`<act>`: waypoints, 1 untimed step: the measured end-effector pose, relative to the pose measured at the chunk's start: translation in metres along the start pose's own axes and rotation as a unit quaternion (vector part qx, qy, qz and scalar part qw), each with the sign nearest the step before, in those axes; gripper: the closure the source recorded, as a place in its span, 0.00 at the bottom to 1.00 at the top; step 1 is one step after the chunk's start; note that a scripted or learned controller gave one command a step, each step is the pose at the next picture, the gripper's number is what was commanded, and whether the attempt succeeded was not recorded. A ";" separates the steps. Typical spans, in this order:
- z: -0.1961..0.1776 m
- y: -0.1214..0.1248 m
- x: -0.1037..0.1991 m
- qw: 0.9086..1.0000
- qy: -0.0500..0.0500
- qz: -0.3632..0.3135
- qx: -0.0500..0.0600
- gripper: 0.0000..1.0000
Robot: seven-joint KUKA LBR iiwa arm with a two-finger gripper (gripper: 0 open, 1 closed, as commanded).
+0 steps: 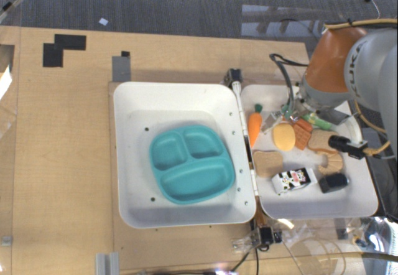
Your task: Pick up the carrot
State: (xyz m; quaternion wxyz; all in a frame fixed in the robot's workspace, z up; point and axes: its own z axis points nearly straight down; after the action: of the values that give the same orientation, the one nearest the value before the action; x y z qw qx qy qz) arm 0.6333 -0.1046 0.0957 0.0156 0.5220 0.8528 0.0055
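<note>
The carrot (254,127) is orange with a small green top. It lies upright along the left wall of the right bin (367,205), beside the divider between the bins. My gripper (288,113) hangs below the grey arm's orange band (328,62) over the upper middle of the right bin. It sits a short way to the right of the carrot's top and just above a yellow round piece (284,137). Nothing of the carrot is under it.
The right bin also holds a reddish strip (303,134), bread slices (267,163), a black-and-white box (292,180), a black block (334,181) and a green piece (321,122). In the left bin (130,205) lies a teal divided plate (191,163).
</note>
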 end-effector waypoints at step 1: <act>0.006 -0.013 0.020 0.998 0.004 0.069 0.009 0.00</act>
State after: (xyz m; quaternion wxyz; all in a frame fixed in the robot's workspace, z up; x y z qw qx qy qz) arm 0.6129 -0.0928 0.0894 0.0071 0.5795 0.8149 0.0010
